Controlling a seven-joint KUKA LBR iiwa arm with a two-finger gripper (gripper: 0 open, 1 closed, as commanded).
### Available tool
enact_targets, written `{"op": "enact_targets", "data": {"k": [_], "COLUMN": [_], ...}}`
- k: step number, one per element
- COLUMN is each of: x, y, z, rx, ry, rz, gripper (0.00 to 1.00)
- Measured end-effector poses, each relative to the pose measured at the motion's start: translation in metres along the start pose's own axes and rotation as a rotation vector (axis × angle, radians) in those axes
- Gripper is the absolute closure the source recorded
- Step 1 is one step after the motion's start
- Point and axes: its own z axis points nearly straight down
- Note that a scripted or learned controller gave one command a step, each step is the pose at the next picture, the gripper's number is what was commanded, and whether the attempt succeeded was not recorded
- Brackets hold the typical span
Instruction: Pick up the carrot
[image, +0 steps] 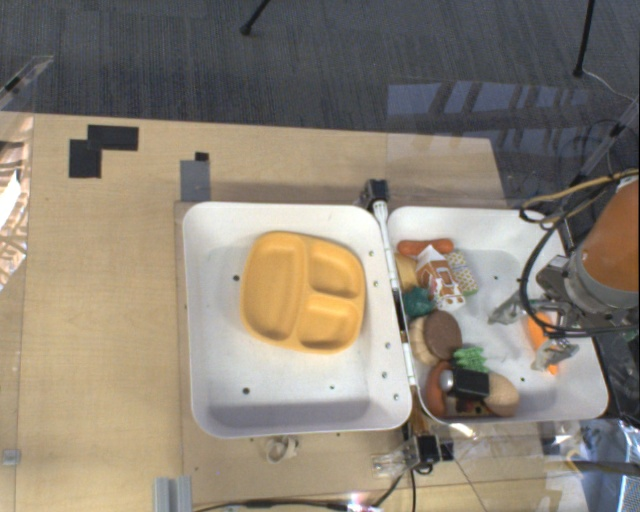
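Note:
The carrot (539, 333) is a small orange piece lying on the floor of the right bin (500, 262), near its right side. My gripper (531, 332) hangs right over it, reaching in from the right below the grey wrist and orange band. Its two grey fingers (503, 313) stand spread on either side of the carrot, so it is open. The gripper body hides most of the carrot, and only orange slivers show between and beside the fingers. I cannot tell whether the fingers touch it.
A pile of toy food fills the right bin's left side: a sausage (424, 247), a small carton (446, 277), a brown cookie (440, 334), a green broccoli piece (468, 357) and a bread roll (502, 393). A yellow divided plate (302, 290) lies in the left bin (215, 300).

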Motion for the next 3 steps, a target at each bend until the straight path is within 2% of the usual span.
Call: {"op": "enact_targets", "data": {"k": [1, 2, 3], "x": [0.019, 0.014, 0.010], "y": [0.012, 0.010, 0.008], "z": [0.026, 0.012, 0.000], "rx": [-0.016, -0.005, 0.002], "ry": [0.016, 0.009, 0.001], "rz": [-0.187, -0.187, -0.188], "gripper": [0.00, 1.00, 1.00]}}
